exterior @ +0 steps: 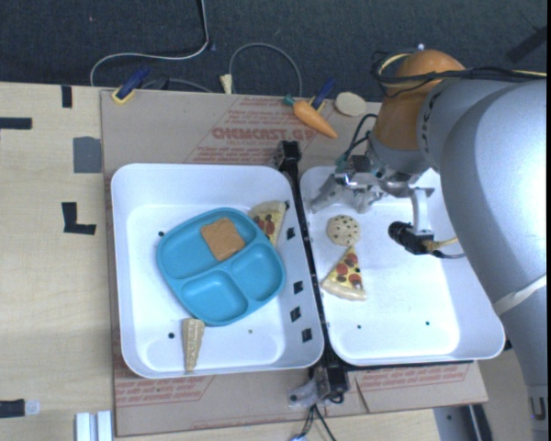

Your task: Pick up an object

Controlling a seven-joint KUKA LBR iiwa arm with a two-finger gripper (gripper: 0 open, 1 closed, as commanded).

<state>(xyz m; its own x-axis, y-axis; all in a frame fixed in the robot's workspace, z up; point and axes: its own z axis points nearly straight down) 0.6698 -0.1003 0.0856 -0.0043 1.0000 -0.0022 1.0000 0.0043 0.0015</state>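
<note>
Claw (pixel 349 191), finger state unclear, above cookie (pixel 342 229) and pizza slice (pixel 346 275) in right bin (pixel 441 338).

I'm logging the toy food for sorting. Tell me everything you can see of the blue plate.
The blue plate is a rounded-square, divided dish that looks like glossy plastic, light blue, with three compartments parted by raised ridges. It lies flat, turned at an angle, in the middle of the left bin. A tan square toast rests in its upper compartment; the other two hold nothing. A pizza slice lies at its upper right edge, seemingly touching it.
</note>
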